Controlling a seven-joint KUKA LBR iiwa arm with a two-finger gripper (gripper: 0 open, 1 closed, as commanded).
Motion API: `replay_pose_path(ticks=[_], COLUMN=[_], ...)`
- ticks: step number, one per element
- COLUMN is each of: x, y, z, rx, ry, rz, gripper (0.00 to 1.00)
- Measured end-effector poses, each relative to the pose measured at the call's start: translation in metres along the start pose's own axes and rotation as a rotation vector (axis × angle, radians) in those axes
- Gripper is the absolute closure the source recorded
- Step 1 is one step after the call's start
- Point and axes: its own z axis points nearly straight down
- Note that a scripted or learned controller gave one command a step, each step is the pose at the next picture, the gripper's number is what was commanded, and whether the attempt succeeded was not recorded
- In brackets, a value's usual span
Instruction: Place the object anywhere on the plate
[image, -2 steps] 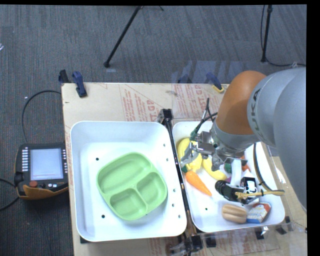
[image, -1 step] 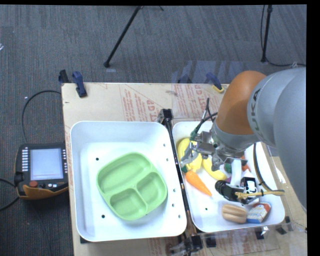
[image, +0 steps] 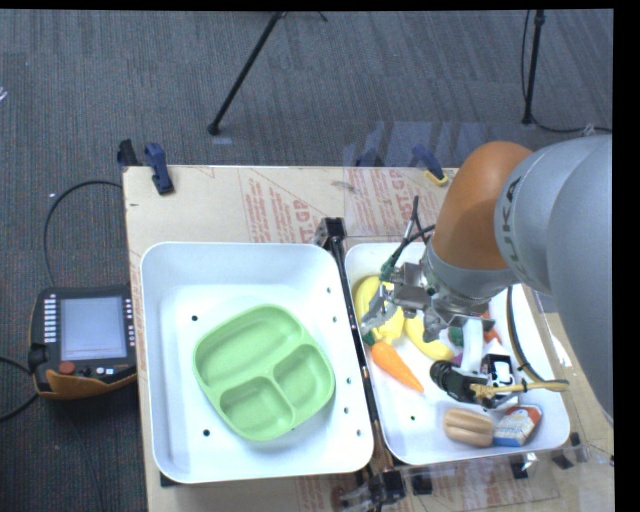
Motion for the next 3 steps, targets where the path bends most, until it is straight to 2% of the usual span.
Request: replay_pose_path(ticks=[3], x=[0.0], y=[0.0], z=[0.0], rx=[0.0], ry=[0.0], rz=[0.0], gripper=[0.0])
